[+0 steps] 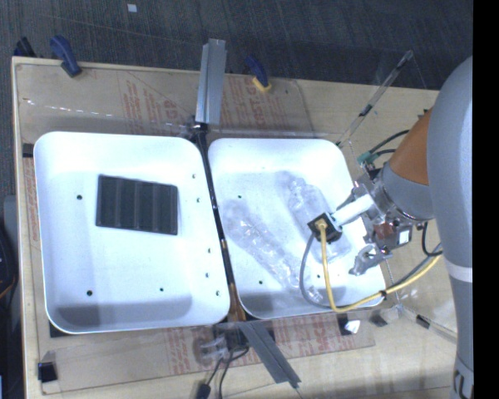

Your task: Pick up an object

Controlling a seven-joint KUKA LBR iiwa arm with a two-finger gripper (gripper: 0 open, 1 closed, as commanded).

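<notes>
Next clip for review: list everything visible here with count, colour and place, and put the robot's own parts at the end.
bins: two, white, side by side on the bench.
ridged pad: one, dark grey, flat in the left bin.
plastic bottles: clear, count hard to tell, lying in the right bin.
clamps: two seen, blue, along the bench's far edge.
cable: one, yellow, looping over the right bin's near corner.
arm: one, grey with orange band, at right.
hand: one, over the right bin's right rim.

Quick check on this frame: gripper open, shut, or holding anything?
Gripper: cannot be told; it sits over the right white bin beside clear crumpled plastic, with nothing visibly between its fingers.
</notes>
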